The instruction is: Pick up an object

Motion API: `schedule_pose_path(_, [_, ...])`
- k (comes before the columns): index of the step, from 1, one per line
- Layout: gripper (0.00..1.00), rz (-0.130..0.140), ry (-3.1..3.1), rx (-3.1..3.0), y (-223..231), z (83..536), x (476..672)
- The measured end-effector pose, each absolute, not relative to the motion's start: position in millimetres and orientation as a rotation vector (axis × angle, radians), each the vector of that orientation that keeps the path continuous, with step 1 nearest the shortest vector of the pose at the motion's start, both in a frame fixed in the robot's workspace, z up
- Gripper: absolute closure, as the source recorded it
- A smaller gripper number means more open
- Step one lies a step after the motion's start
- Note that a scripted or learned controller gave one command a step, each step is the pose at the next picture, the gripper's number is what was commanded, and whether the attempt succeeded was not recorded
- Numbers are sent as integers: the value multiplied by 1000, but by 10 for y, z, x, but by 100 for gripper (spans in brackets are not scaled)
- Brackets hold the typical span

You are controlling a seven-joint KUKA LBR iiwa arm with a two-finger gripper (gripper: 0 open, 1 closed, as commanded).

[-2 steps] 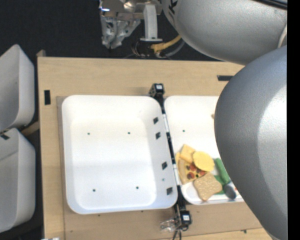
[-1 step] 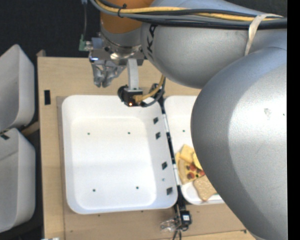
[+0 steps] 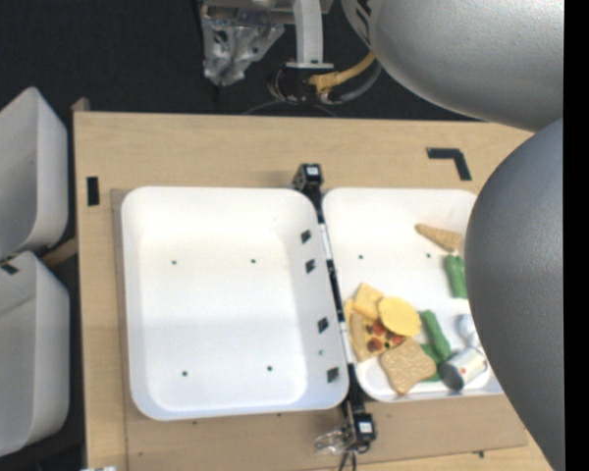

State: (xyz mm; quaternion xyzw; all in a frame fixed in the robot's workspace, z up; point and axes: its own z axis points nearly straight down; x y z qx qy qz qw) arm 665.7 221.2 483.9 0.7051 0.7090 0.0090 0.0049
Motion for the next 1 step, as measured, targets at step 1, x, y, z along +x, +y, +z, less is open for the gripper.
schedule_pose_path(1, [100, -17, 2223, 2225, 2197, 3601, 6579])
